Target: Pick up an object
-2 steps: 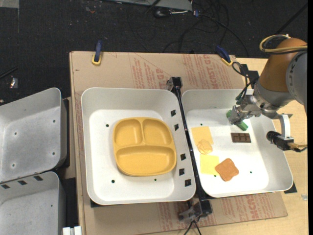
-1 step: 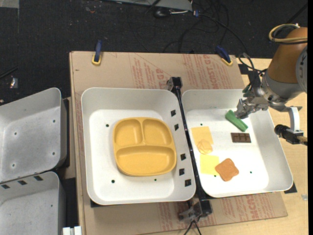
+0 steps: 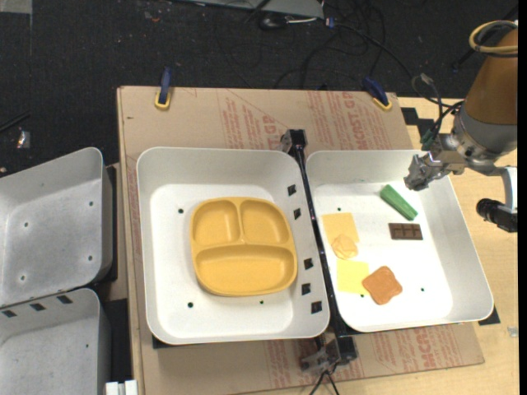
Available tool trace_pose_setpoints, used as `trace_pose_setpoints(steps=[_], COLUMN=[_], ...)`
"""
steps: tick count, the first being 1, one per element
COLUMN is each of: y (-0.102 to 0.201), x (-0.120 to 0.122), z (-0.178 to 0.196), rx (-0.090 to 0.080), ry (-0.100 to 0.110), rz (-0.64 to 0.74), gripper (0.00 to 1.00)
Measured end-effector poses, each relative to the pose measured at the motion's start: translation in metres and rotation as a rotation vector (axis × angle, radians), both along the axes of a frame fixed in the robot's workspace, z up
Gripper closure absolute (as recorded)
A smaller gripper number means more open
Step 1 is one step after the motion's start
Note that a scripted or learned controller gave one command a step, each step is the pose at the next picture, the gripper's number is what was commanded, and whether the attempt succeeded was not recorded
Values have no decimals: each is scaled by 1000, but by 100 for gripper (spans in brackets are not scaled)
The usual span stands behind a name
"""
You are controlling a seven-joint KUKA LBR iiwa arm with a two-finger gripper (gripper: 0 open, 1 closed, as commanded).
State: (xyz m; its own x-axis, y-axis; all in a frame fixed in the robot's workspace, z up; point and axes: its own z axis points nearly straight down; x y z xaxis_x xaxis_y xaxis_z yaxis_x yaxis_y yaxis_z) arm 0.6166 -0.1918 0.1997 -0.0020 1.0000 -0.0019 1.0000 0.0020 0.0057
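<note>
The right bin holds a green block, a small brown chocolate-like bar, an orange toast-like square, and yellow flat pieces with another pale yellow square below them. My gripper hangs at the bin's upper right corner, just up and right of the green block, apart from it. Nothing shows between the fingers. The arm with its orange band reaches in from the right.
The left bin holds a yellow divided tray. A black divider runs between the bins. Grey metal panels lie at the far left. Blue and yellow clamps grip the cardboard's back edge.
</note>
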Motion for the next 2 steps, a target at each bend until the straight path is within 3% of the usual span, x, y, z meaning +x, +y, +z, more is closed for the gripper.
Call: trace_pose_setpoints(steps=[1, 2], y=[0, 56], x=[1, -13], z=[16, 18], rx=[1, 3], ry=[2, 6], rz=[0, 5], gripper=[100, 100])
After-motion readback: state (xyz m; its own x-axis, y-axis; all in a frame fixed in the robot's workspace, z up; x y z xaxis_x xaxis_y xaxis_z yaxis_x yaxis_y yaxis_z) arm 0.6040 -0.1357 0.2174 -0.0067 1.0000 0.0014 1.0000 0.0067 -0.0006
